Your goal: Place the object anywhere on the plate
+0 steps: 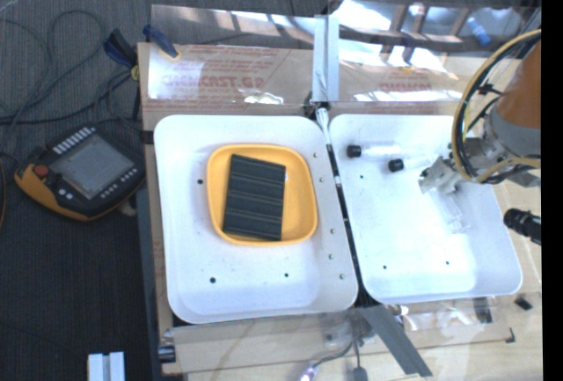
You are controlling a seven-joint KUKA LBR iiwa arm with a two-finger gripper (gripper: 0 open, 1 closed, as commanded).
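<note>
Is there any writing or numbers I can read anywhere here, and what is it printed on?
Red lettering on the clear panel behind the left bin: too blurred and glare-washed to read.
Red lettering on the clear panel behind the right bin: also unreadable.
Screen and buttons of the handheld control pendant on the floor: too small to read.
The yellow plate and the dark ribbed object lying on it carry no visible text.

Ridged block [255, 196] on plate [302, 221] in left bin [176, 274]; claw [440, 178] over right bin [422, 274].
</note>
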